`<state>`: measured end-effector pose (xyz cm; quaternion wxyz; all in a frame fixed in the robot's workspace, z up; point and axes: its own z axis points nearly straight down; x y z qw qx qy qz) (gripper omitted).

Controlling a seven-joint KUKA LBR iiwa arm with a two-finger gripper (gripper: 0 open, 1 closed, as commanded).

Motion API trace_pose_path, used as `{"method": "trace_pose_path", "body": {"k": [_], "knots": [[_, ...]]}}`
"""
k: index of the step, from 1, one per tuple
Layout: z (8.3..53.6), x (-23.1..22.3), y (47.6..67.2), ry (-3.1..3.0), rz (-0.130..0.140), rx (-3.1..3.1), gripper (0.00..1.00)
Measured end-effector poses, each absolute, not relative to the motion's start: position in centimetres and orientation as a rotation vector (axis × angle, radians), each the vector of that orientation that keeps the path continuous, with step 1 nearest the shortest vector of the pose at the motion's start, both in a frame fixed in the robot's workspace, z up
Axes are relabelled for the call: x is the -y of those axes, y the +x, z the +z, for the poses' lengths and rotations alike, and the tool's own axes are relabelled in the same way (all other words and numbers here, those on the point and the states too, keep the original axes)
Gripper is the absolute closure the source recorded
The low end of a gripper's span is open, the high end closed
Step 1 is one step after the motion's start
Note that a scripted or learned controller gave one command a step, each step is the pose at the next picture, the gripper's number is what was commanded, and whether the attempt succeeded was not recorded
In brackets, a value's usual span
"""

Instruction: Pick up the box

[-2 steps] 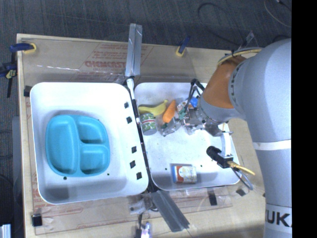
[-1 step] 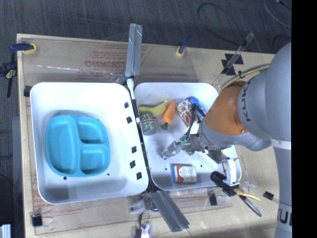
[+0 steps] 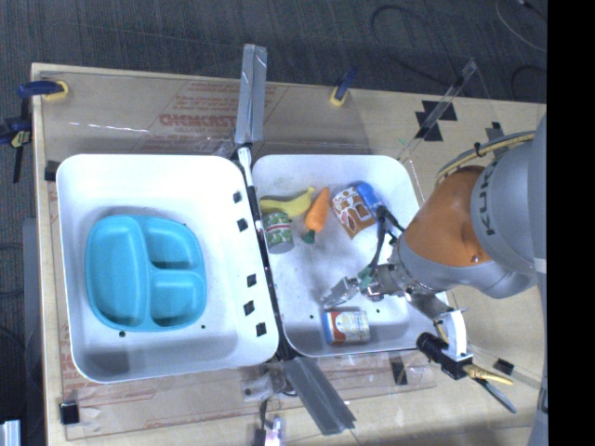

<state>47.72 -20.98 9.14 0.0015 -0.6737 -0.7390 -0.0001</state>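
Observation:
The box (image 3: 353, 208) is small, brown with a white pattern and a blue end. It lies at the back of the right bin (image 3: 400, 177), tilted, just right of an orange carrot (image 3: 318, 210). My gripper (image 3: 340, 291) hangs low over the middle of that bin. It is clearly nearer the front than the box and apart from it, just above a can (image 3: 347, 326) lying on its side. The grey arm with its orange band (image 3: 446, 235) reaches in from the right and covers the bin's right side.
A yellow banana (image 3: 288, 203) and an upright green-labelled can (image 3: 279, 231) sit at the right bin's back left. The left bin (image 3: 84, 179) holds a light blue divided tray (image 3: 144, 270). A metal divider (image 3: 249, 100) runs between the bins.

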Motion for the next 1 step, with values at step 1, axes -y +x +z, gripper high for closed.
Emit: {"method": "trace_pose_path", "body": {"k": [1], "knots": [[10.14,20.98,47.81,-2.11,0.0,2.325,1.0]]}}
